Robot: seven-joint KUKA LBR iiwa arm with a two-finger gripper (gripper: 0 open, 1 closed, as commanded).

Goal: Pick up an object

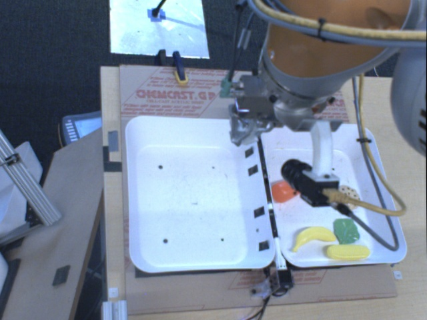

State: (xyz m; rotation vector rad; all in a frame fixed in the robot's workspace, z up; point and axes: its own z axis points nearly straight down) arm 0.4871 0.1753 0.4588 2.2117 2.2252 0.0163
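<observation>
From my remote seat I see the grey arm with its orange band (333, 12) reaching in over the right shallow white plastic bin (370, 152), its bulk covering that bin's far edge. The gripper (245, 133) hangs at the far end of the seam between the two bins; I cannot tell how it is set, since the wrist hardware hides it. The things to pick all lie in the right bin: a small orange-red rounded piece (283, 192) near the left wall, a curved yellow banana-shaped toy (313, 237) toward the near edge, a green blocky piece (346, 230) just beside it, and a yellow oblong piece (347, 251) at the near right corner. A black cylindrical camera mount (307, 182) hangs above the orange-red piece. The left shallow white bin (193, 199) sits alongside on the desk (80, 179).
</observation>
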